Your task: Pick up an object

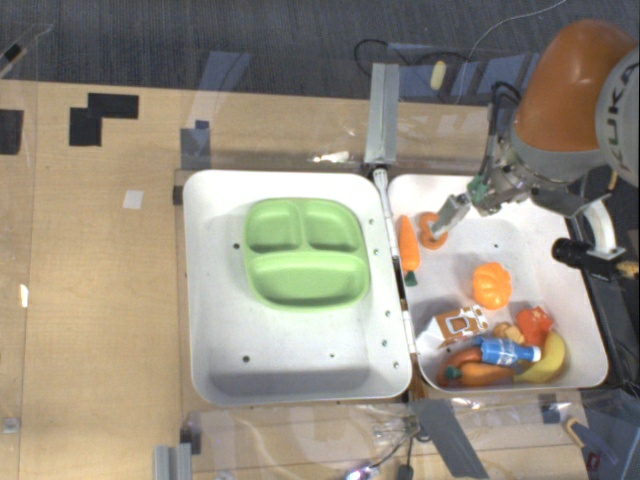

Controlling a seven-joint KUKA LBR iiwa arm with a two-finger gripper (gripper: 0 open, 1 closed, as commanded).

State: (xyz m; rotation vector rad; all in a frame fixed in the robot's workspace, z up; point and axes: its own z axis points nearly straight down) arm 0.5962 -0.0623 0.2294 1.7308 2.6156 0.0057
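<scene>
Orange curved piece [427,234] is the closest pick candidate: it lies in the upper-left part of the right bin [590,298], just right of the carrot [408,245], which lies lengthwise along that bin's left wall. The gripper [440,224] is right at that piece, its tip overlapping the piece's upper right edge in your camera view, and the arm [575,98] slants in from the upper right. You can't tell from this angle whether the gripper is wide, narrow or actually on the piece, so don't count it as a grasp. The rest of the right bin: 1 small orange pumpkin [491,284] near the middle, apart from the others, and a cluster in the lower part, made up of a white and brown carton [460,323], a blue bottle [505,352] lying on its side, a red item [533,323], a banana [548,360] by the lower right corner and a reddish-brown sausage-like item [482,374] under the bottle. The cluster items touch or overlap. The left bin [215,298] holds 1 green divided plate [305,251] with 3 compartments, lying flat in its upper middle, well apart from the gripper.
</scene>
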